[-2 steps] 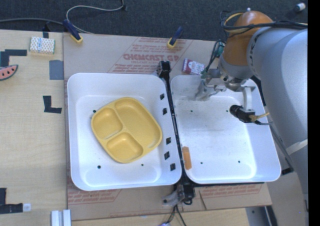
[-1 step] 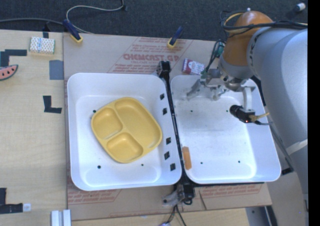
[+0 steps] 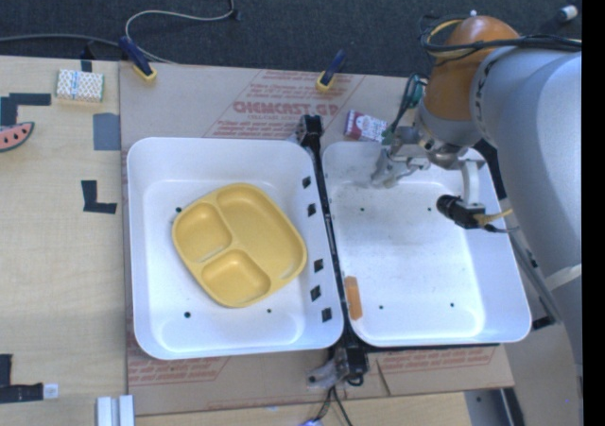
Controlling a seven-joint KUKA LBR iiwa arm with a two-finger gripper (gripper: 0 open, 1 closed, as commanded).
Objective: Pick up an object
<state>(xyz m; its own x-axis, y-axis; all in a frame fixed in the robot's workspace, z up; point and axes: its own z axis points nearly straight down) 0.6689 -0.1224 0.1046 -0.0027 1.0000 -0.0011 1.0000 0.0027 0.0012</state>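
A yellow divided plate [image 3: 238,243] lies in the left bin [image 3: 156,320]. A small orange piece [image 3: 353,297] rests against the left wall of the right bin [image 3: 444,320], near its front. My gripper [image 3: 386,172] hangs low over the far left part of the right bin, well away from both the orange piece and the plate. I see nothing in it from this angle.
A small red and white packet [image 3: 363,125] lies on the cardboard just behind the right bin. The arm's grey body [image 3: 539,141] covers the right bin's far right side. Clamps [image 3: 331,73], a cable and a patterned block [image 3: 79,86] sit behind and left of the bins.
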